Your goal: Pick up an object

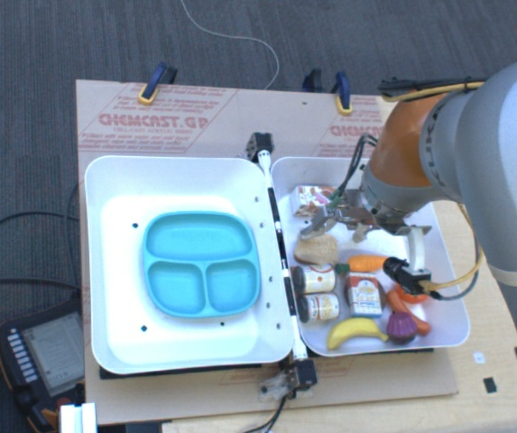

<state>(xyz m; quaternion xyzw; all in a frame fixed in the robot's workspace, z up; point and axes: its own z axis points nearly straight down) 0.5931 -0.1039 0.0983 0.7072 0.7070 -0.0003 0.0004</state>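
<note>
The right bin (452,327) holds several toy foods. A tan bread roll (318,248) lies at its left middle, with an orange carrot (367,263) to its right. My gripper (339,230) hangs just above the roll's upper right edge, below the orange wrist band. Its fingers look spread, open, with nothing between them. A red and white printed packet (309,200) lies just beyond the gripper at the bin's back left.
Two small jars (319,280) (323,308) lie along the right bin's left wall. A red box (364,294), a banana (355,334), a purple vegetable (402,327) and a red pepper (408,301) lie nearer the front. The left bin (114,197) holds a blue divided plate (202,262).
</note>
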